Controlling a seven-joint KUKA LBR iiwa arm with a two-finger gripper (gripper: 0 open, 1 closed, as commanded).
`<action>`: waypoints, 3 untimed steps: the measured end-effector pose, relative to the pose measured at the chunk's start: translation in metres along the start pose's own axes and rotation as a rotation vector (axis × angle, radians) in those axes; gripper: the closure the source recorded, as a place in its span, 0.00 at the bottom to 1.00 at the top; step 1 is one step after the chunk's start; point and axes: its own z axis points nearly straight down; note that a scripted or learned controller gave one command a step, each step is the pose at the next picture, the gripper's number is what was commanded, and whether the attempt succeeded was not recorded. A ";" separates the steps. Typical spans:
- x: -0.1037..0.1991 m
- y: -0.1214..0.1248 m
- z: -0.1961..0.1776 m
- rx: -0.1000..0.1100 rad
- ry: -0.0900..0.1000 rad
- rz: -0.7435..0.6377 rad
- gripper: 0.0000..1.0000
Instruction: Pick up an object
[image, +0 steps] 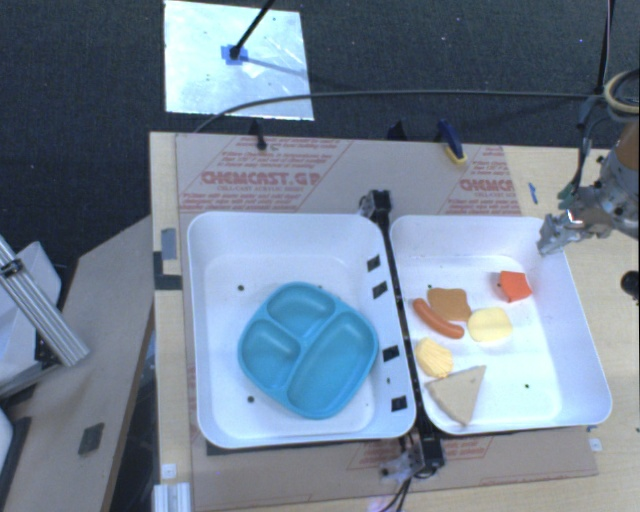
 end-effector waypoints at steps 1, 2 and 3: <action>0.062 -0.003 0.002 0.003 0.004 -0.006 1.00; 0.124 -0.001 0.008 0.003 0.003 -0.006 1.00; 0.178 0.004 0.019 0.004 0.004 -0.006 1.00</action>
